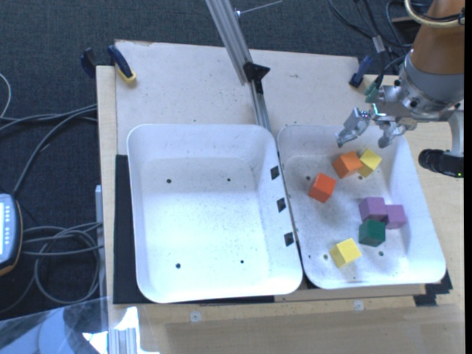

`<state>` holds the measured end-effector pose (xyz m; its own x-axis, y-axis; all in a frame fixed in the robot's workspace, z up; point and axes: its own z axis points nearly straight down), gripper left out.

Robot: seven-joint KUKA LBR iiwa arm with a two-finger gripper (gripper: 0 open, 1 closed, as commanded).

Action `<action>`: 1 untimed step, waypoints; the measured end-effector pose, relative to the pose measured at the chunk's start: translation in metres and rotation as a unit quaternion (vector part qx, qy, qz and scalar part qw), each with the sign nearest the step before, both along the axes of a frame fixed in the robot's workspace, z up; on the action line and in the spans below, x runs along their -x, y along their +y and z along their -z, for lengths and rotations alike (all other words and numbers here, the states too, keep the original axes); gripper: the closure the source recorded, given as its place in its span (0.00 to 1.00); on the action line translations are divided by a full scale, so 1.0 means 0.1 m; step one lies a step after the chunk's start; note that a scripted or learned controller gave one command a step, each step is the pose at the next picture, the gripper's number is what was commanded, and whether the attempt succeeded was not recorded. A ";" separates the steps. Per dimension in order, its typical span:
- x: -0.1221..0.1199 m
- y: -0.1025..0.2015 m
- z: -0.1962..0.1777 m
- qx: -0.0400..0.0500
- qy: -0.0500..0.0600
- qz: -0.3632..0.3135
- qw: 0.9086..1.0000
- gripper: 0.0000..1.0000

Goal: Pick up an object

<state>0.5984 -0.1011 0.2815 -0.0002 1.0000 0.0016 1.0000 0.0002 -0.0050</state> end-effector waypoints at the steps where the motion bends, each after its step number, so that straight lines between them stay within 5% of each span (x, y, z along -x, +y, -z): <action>1: -0.01 0.00 -0.02 0.000 -0.002 0.000 1.000 0.00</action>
<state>0.5991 -0.1012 0.2839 -0.0008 1.0000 0.0009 1.0000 0.0008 -0.0002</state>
